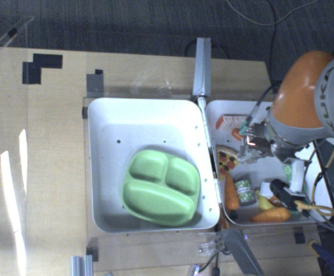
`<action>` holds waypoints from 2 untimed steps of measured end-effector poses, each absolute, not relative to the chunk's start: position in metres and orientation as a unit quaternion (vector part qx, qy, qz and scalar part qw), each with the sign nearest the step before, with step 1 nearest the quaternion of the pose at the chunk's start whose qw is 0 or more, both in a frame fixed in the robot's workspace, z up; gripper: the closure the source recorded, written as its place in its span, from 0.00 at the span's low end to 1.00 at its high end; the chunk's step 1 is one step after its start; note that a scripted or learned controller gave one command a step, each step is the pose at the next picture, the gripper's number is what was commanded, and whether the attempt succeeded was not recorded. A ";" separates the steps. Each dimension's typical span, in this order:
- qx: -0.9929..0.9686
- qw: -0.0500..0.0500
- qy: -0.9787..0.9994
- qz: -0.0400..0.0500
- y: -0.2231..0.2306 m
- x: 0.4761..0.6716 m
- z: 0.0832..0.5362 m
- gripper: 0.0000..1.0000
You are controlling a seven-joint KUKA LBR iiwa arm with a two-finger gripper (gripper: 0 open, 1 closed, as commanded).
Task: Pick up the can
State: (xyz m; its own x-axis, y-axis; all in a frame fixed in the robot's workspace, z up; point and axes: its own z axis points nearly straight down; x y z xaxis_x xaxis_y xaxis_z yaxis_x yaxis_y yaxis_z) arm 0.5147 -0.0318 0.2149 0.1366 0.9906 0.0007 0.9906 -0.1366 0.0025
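In the left bin lies a green divided tray, tilted a little toward the bin's near side. The right bin is crowded — a slice of pizza and a carrot along its left wall, and the can just beside the carrot, near the front. A second carrot lies against the front rim. My gripper hangs above the bin's middle, apart from the can — whether it is parted or clenched, I cannot tell.

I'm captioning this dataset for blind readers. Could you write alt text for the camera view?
The grey and orange arm reaches over the right bin, above a small can, two carrots and other items. The left bin holds a green divided tray.
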 end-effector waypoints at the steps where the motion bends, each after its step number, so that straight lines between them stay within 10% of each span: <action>1: 0.754 0.001 0.657 0.001 -0.032 0.515 0.215 0.00; 2: 0.735 0.000 0.678 0.000 -0.081 0.488 0.183 0.00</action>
